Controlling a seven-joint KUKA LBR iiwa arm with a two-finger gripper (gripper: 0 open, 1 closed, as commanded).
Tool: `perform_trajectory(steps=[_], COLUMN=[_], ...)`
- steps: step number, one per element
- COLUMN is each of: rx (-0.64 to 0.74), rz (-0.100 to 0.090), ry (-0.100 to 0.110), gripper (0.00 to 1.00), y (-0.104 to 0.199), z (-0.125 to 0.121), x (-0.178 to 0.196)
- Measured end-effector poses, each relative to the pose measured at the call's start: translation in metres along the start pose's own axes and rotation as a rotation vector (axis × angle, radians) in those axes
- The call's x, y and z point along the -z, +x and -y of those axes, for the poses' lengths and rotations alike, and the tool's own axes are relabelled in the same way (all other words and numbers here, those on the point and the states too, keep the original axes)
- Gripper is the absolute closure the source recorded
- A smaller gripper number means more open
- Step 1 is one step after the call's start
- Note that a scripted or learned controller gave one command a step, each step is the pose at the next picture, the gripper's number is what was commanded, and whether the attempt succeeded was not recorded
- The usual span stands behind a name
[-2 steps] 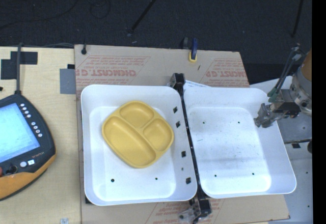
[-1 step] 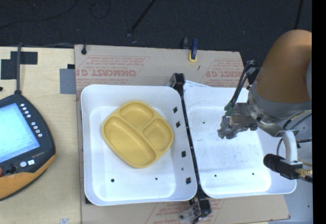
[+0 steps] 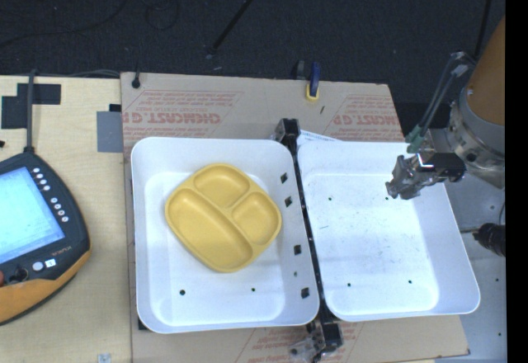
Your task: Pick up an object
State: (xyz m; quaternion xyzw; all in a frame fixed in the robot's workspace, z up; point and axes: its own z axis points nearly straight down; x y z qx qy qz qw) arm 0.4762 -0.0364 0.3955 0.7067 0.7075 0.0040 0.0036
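Yellow divided plate [image 3: 223,216]: left bin [image 3: 157,304], centre frame. Jaws [image 3: 402,186]: over right bin [image 3: 450,291], upper right; state cannot be told.

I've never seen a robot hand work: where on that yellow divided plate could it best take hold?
Probably the raised outer rim of the yellow plate, coming straight down with one finger inside and one outside. It lies flat in the left bin, too wide to span whole. The edge nearest the gripper seems handiest.
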Motion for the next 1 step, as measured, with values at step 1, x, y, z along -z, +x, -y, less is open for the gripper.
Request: perform_trajectory(steps=[1], rx=[0.006], rz=[-0.001], ry=[0.01], gripper=[1.0], y=[0.0801], z=[-0.0002], x=[0.021])
